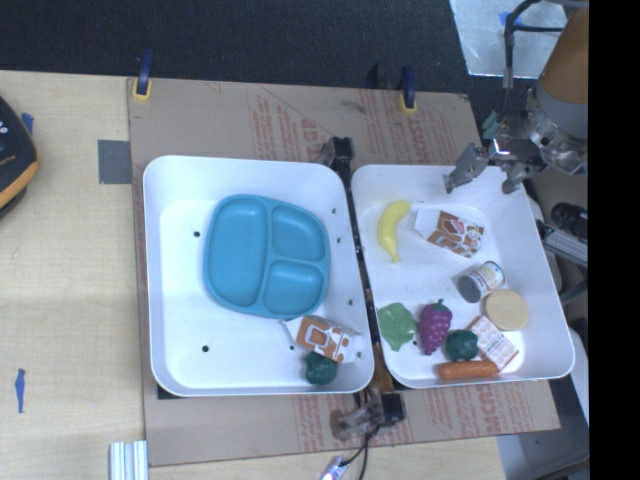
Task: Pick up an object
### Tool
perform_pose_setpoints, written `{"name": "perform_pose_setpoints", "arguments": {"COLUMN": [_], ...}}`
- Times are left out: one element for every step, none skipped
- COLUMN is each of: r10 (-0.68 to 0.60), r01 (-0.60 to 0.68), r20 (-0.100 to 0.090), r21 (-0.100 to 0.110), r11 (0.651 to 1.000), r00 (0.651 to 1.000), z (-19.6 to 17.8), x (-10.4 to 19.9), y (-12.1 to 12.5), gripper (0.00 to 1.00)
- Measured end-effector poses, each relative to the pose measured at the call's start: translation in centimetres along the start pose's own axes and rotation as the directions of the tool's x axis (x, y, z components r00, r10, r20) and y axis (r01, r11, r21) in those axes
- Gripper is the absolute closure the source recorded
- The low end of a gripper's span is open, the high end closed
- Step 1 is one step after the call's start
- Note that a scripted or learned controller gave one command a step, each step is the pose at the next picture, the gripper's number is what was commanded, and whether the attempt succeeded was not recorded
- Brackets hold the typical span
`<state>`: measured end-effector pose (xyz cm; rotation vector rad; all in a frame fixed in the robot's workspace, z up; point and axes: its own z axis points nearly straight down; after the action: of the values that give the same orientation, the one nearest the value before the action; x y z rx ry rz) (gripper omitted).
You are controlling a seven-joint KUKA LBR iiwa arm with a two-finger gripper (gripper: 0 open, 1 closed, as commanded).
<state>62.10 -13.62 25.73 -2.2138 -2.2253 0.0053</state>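
Toys crowd the right bin (556,298): carrot (467,371) nearest, partly under a small carton (496,344), then grapes (434,327), can (479,280), banana (392,229). Farther back, the gripper (488,171) hovers over the rim, fingers spread, holding nothing; its arm is cut off.

Counting now: two white bins, the left bin (160,268) and the right bin (545,288). In the left one sits one blue divided plate (267,255), one small printed carton (322,337) and one dark green piece (321,370). Over to the right bin: one banana (391,228), one carton (456,233), one can (481,280), one round tan lid (507,310), one lettuce leaf (396,324), one grape bunch (434,326), one dark green vegetable (461,345), one carrot (467,371), one packet (497,344).
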Motion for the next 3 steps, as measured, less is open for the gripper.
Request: {"name": "perform_pose_setpoints", "arguments": {"r10": [0.001, 0.001, -0.002], "r01": [-0.001, -0.001, 0.002], "r20": [0.000, 0.000, 0.001], "r21": [0.002, 0.000, 0.002], "r11": [1.000, 1.000, 1.000], "r00": [1.000, 1.000, 1.000], "z": [9.4, 16.6, 15.6], "x": [-2.7, -7.5, -7.6], "y": [-6.3, -7.3, -7.3], "gripper": [0.00, 0.00, 1.00]}}
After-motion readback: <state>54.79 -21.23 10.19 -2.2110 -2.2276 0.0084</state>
